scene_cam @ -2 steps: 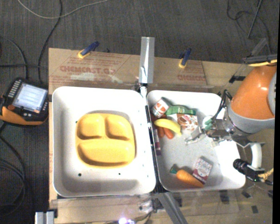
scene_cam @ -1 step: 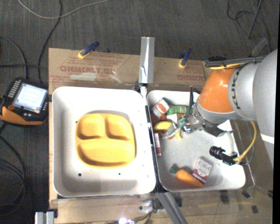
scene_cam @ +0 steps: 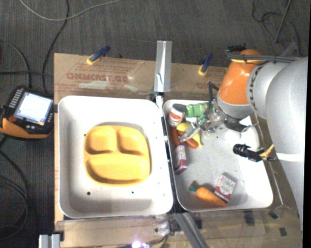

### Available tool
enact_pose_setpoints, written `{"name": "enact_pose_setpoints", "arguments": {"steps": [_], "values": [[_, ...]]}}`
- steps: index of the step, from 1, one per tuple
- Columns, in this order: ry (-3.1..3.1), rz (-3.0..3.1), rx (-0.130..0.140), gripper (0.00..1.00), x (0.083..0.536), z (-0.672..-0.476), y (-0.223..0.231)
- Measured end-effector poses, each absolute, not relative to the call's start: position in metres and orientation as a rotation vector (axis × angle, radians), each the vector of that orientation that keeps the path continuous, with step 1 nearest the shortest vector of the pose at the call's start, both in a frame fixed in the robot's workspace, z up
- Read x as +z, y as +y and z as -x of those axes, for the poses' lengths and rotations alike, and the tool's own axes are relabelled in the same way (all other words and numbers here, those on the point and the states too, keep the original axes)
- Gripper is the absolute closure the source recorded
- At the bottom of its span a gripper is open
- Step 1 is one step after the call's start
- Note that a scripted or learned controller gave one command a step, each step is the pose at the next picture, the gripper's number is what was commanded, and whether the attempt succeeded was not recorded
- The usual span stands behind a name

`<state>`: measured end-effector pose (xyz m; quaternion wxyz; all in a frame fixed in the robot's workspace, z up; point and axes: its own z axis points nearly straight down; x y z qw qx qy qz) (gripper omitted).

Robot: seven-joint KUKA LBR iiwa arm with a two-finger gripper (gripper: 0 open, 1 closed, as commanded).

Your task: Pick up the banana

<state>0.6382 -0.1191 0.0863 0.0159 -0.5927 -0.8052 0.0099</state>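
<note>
The banana (scene_cam: 182, 129) shows as a small yellow piece in the upper left corner of the right bin (scene_cam: 255, 198), partly covered by the gripper. My gripper (scene_cam: 195, 130) hangs low over that corner, its tip right beside the banana and touching or nearly touching it. I cannot tell whether anything is held. The grey arm with its orange band (scene_cam: 234, 85) reaches in from the upper right.
Crowded around the banana are a small red-and-white cup (scene_cam: 176, 116), a green packet (scene_cam: 197, 109), an orange item (scene_cam: 193, 144) and a dark can (scene_cam: 181, 159). A carrot (scene_cam: 210, 195) and a small carton (scene_cam: 225, 185) lie near the front. The left bin (scene_cam: 66, 194) holds a yellow divided tray (scene_cam: 117, 154).
</note>
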Motion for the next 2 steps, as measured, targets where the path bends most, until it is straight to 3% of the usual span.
{"name": "enact_pose_setpoints", "arguments": {"steps": [1,2], "values": [[-2.527,1.855,0.017,1.0,0.098,-0.644,-0.12],[-2.313,2.126,0.004,1.0,0.183,-0.665,-0.041]]}}
